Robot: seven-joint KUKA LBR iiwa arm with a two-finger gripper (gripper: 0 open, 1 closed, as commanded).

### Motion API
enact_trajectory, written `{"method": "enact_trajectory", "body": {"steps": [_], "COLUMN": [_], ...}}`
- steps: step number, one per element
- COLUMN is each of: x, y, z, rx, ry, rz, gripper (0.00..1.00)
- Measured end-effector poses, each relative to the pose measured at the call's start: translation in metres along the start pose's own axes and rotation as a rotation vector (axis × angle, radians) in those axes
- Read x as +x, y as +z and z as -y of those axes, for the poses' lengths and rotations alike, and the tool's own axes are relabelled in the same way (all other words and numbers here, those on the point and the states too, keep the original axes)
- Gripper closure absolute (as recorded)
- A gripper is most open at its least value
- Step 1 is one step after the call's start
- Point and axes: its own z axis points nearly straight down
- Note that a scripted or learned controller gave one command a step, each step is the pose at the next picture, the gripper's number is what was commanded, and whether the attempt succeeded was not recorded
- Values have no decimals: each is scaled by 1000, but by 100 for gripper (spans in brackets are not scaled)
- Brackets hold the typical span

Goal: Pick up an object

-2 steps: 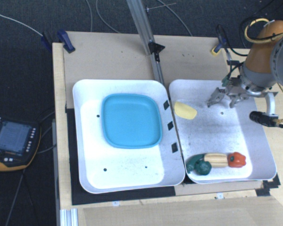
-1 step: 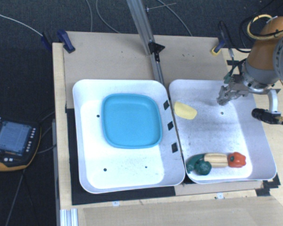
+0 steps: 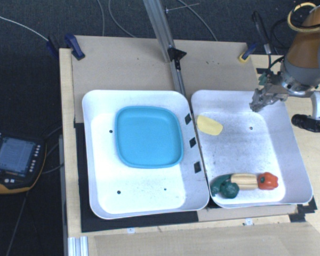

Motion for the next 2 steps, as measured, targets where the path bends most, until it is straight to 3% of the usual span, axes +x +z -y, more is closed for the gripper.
{"method": "enact_trajectory", "body": {"steps": [1, 2], "x": [9, 9], "y": [-59, -90], "z": [-3, -4], "rx": [-2, 1], "ry": [0, 0], "rz": [0, 0], "gripper": [100, 100]}}
